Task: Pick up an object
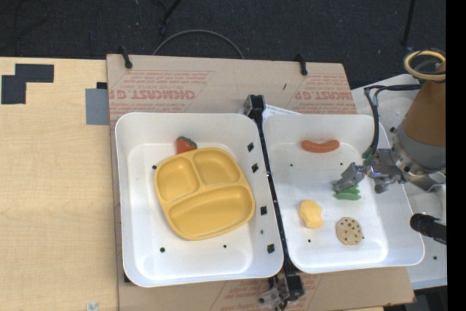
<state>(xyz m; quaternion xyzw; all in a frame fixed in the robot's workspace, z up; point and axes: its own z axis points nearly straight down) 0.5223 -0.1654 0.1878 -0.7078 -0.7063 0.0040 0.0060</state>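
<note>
Grey two-finger gripper (352, 180) low in the right shallow white plastic bin (397, 244), grip state not possible to tell, just above small green object (348, 193); beside, orange sausage (320, 146), yellow chunk (311, 213), round brown cookie (349, 231).

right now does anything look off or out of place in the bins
One oddity: the yellow divided plate sits askew in the left bin, with a red-orange toy partly tucked behind its upper edge.
</note>
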